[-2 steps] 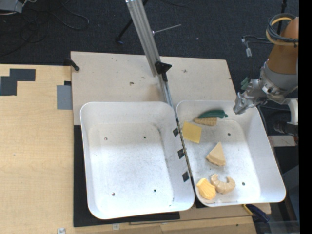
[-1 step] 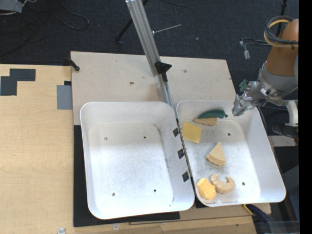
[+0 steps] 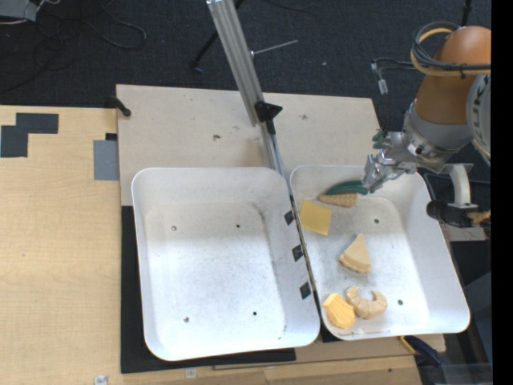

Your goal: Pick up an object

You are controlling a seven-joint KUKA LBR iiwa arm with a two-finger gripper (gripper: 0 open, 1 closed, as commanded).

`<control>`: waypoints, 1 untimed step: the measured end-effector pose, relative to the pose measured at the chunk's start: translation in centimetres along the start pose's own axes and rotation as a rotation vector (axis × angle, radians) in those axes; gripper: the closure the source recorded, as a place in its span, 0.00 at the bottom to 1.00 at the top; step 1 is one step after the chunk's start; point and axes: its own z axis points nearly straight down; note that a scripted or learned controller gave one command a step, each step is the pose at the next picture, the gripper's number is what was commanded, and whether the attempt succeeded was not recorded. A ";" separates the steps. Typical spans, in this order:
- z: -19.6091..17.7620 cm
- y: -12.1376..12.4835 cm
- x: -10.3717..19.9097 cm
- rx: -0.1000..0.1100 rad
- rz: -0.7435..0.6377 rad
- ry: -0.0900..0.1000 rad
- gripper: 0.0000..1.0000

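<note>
- Metal claw (image 3: 375, 176), upper right of frame, clamped on the green leafy end of a yellow toy corn cob (image 3: 340, 198).
- Cob lies at the top of the right white bin (image 3: 439, 295).

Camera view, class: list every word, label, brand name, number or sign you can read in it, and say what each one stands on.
None: no readable text stands on anything here.
The two shallow white bins carry only small dark dots.
The slanted grey aluminium rail ends in a black-and-white checkered tip, a pattern without letters.
The black clips on the divider are too small to tell if they bear print.
</note>
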 end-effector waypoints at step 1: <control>-0.3 -1.6 6.0 0.001 0.000 0.001 1.00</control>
